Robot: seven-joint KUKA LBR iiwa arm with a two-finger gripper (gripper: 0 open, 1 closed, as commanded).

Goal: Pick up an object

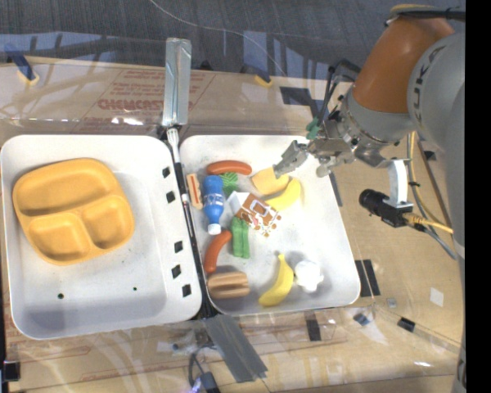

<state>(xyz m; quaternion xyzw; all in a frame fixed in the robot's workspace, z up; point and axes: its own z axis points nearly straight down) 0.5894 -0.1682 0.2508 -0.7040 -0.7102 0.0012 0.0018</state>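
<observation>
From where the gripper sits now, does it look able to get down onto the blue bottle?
Probably yes: the gripper hangs over the right bin, and the blue bottle lies uncovered, though toys crowd it.

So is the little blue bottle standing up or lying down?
Lying down. The blue bottle rests flat on its side in the right bin, white cap toward the near end.

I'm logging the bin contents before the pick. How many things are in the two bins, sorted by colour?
Yellow or orange: 4, the tray, two bananas, a wedge
Red or brown: 4, two sausages, a hot dog, a burger
Blue: 1, bottle
Green: 1
White: 2, carton, small item
Total: 12
</observation>
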